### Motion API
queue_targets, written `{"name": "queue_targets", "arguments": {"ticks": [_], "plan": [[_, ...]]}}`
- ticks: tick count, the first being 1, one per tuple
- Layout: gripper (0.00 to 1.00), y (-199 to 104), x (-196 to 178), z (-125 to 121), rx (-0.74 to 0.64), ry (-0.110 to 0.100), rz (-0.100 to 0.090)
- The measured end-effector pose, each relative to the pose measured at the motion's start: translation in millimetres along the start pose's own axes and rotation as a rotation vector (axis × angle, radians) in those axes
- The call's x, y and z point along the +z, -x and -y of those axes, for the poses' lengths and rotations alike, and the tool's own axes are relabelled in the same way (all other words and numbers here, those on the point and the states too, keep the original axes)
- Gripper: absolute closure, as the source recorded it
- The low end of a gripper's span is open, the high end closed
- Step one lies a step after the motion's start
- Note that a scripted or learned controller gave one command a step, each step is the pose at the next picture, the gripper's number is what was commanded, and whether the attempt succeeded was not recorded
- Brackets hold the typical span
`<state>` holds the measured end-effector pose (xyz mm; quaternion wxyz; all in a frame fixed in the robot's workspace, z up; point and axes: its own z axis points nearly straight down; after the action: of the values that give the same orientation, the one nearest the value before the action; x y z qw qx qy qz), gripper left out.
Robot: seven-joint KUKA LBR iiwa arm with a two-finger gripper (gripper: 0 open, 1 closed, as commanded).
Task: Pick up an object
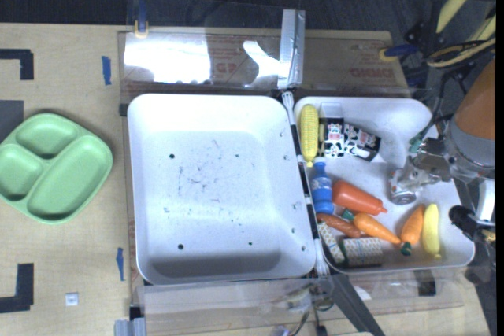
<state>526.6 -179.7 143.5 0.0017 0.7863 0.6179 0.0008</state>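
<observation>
1. You are looking first at the green divided plate, lying on the bench far to the left of the jaws and well apart from both bins; it is posing no hazard.
2. The left bin is sitting between that plate and the jaws, offering you broad open floor for setting anything down.
3. Just left of the jaws, the candidates are crowding the right bin: the corn cob and the black-and-white carton up and left, the blue bottle along the dividing wall, the large carrot and smaller carrot below left. They are lying touching or nearly so, so a closing grasp is likely nudging a neighbour or slipping off a rounded carrot.
4. The gripper is hovering low over bare bin floor; you cannot tell how wide the jaws are standing, and nothing is showing between them.
5. Below right of the jaws, the orange piece and the banana are resting near the bin's right wall, leaving tight room there; a descent risks clipping the rim.
</observation>
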Motion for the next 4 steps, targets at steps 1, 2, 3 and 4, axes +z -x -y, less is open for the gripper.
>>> {"name": "queue_targets", "arguments": {"ticks": [1, 2, 3, 4], "plan": [[1.00, -31.5, -59.1, -70.2, 0.299, -0.004, 0.001], [1.00, 0.6, -82.3, -75.8, 0.718, -0.006, 0.002], [1.00, -53.4, -79.9, -92.6, 0.972, -0.005, 0.002], [1.00, -92.0, -91.5, -104.7, 1.127, -0.004, 0.002]]}}
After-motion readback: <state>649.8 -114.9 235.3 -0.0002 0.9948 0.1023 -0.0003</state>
